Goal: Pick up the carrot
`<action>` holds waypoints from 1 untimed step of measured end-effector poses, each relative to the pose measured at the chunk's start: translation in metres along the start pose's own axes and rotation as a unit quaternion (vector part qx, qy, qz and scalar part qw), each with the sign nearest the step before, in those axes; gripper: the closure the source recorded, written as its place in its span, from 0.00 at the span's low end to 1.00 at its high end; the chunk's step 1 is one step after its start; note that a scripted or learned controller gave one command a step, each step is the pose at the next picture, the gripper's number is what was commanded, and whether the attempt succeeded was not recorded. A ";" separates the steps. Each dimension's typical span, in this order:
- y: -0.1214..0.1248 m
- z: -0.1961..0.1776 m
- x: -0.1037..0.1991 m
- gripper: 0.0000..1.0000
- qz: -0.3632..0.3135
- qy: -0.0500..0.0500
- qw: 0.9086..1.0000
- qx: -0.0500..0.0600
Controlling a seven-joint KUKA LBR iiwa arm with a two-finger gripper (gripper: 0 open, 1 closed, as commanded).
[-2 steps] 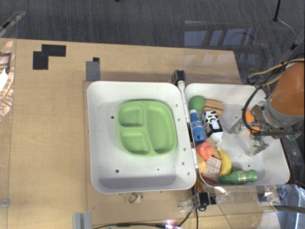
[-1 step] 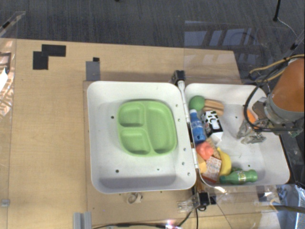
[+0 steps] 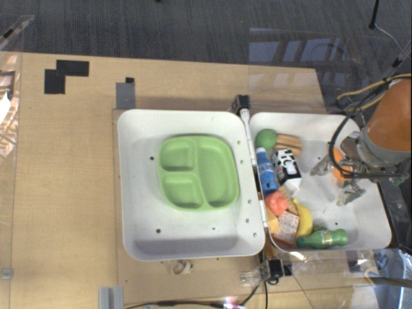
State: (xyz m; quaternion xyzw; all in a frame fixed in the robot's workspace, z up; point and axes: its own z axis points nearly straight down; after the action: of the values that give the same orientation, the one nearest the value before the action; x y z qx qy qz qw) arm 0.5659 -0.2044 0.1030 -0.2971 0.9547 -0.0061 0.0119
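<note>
Most of the carrot point(image 3: 343, 170) is covered by the gripper point(image 3: 336, 181), just right of the right bin point(image 3: 360, 237) centre; only orange slivers are seen. The arm point(image 3: 394, 124) is cut off by the picture's right edge. The heap along the bin's left wall overlaps, so 1 reddish piece point(image 3: 278, 203) cannot be identified.

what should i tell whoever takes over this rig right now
Hand: down in the right bin, with a bit of orange showing right at it, apparently the carrot; whether the hand is open or shut can't be made out.
Left bin: holds the green divided plate.
Done: arm is over the carrot.
Left: confirm a grasp and lift the carrot; nothing visibly raised yet.
</note>
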 end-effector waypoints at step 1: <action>0.013 0.013 0.021 0.00 -0.080 0.003 0.997 -0.004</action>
State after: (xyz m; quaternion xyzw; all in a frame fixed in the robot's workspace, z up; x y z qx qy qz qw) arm 0.5419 -0.2052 0.0895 -0.3727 0.9279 -0.0041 0.0071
